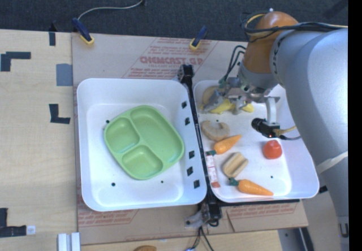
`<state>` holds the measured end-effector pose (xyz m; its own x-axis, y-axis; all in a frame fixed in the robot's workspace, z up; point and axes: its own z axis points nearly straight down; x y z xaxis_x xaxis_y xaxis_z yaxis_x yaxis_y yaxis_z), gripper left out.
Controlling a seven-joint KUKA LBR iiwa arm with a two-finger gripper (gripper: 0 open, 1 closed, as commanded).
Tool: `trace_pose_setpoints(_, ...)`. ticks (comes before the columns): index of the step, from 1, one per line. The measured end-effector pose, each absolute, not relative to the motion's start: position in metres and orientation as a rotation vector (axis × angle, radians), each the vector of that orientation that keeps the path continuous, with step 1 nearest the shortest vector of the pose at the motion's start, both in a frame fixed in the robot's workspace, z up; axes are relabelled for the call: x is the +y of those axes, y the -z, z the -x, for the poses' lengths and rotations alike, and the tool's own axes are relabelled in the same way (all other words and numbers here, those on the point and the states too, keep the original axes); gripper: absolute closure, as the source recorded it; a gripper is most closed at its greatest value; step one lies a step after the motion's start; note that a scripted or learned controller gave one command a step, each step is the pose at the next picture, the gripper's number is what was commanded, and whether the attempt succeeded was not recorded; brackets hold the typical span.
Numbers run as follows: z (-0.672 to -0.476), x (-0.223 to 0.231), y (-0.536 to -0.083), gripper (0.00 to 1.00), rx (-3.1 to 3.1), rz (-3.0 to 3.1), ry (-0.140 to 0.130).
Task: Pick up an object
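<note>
On the left of my feed I see the light wooden bench top point(34, 159) with a few dark tape marks, and a sheet of brown printed cardboard point(147, 60) under both bins, pinned at its far edge by two blue-and-yellow clamps point(83, 30).

The left shallow white plastic bin point(90, 187) holds one thing: a pale green plastic plate with three compartments point(143, 141), lying flat and turned at an angle, near the bin's middle. A black divider with clips point(191, 131) runs between the two bins.

The right shallow white plastic bin point(300, 182) carries the toy food. Near its far left corner lies a yellow banana-shaped piece point(223, 107), with a round tan slice like a cookie point(215, 129) just in front of it. Nearer to me come an orange carrot point(227, 143), a tan bread-roll shape point(234, 163), and a second orange carrot with a green stub point(253, 187) near the front wall. A small red tomato-like ball point(272, 149) sits apart to the right.

The grey arm's gripper point(235, 99) is down over the banana piece at the bin's far side, touching or just above it. I cannot tell from this angle what the fingers are doing, nor whether anything sits between them.
</note>
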<state>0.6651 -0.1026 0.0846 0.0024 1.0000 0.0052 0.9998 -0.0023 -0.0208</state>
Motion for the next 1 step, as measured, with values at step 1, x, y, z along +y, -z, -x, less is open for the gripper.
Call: trace_pose_setpoints(1, -0.6649, -0.1007, -0.0843, 0.00, -2.207, 2.215, -0.021)
